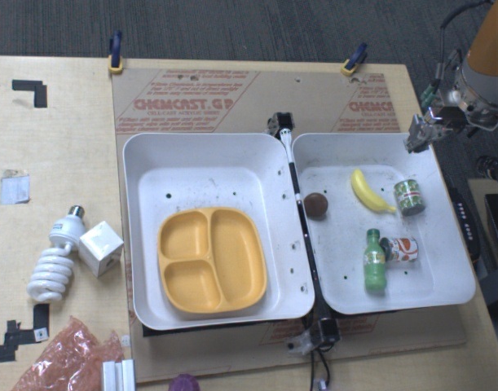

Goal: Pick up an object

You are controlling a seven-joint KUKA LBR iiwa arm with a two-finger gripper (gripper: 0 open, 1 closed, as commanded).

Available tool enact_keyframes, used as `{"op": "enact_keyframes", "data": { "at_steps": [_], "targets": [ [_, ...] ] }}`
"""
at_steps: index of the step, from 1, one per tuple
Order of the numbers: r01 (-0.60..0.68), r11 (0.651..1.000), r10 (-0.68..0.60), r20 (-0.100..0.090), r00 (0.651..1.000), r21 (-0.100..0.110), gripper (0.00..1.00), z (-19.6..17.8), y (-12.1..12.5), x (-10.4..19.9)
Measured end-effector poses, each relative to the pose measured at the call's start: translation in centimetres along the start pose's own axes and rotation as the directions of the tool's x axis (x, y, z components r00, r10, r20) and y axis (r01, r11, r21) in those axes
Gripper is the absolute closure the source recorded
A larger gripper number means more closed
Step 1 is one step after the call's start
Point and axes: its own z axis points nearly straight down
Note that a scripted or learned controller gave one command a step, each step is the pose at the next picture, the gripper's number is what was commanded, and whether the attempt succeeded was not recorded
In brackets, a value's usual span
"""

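Your gripper [420, 133] hangs over the far right corner of the right bin [444, 287]; you cannot tell how it is set. Nearest is one banana [369, 194], nearer you and to its left, its long axis slanting near-right. Count also one green can [409, 197], one green bottle [374, 261], one small can [401, 249], one brown ball [315, 205]

A white bulb [53, 259] and a small white box [101, 248] lie together beside the bins, near a pink bag [65, 355].

The brown board [232, 96] under the bins bears red print reading "CHEMCAST GP", repeated.
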Motion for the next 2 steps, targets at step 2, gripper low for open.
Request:
{"op": "enact_keyframes", "data": {
  "at_steps": [2],
  "targets": [
    [-0.001, 1.0, 0.001, 0.0, 1.0, -0.001, 0.0, 14.8, -6.6, 6.8]
  ]
}}
